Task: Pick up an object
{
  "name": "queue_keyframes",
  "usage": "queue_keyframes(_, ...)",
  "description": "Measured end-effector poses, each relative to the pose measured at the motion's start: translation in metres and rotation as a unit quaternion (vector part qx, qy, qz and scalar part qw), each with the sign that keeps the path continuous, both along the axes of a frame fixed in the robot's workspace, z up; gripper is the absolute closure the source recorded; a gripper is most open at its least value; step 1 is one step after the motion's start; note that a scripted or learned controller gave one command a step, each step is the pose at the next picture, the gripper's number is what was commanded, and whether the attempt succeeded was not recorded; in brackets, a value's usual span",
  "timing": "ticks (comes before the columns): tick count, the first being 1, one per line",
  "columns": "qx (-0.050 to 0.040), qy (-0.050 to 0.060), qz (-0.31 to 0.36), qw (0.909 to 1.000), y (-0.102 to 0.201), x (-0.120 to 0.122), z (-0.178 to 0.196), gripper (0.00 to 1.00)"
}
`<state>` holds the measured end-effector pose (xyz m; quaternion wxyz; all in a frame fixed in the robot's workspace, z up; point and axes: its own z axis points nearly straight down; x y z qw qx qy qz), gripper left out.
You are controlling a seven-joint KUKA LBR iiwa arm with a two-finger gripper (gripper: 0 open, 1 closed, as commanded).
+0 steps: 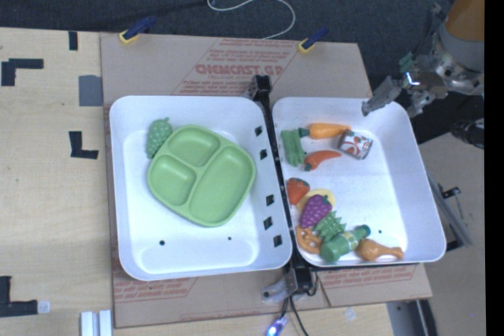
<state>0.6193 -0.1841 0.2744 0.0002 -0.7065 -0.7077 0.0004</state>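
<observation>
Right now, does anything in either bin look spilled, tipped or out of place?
Mostly tidy. The small can lies on its side in the right bin, and green grapes sit off the green plate.

The arm (471,12) is reaching in from the right, its orange band showing up near the top corner and the grey wrist (441,75) below it angling down and to the left. The claw (379,100) is hanging out at the far end, its grey tip pointing leftward, carrying nothing I can see.
</observation>
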Motion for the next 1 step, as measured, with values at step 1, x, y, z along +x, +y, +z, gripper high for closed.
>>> queue_keyframes(1,0.0000,0.000,0.001,1.0000,0.0009,0.0005,0.0100,1.00)
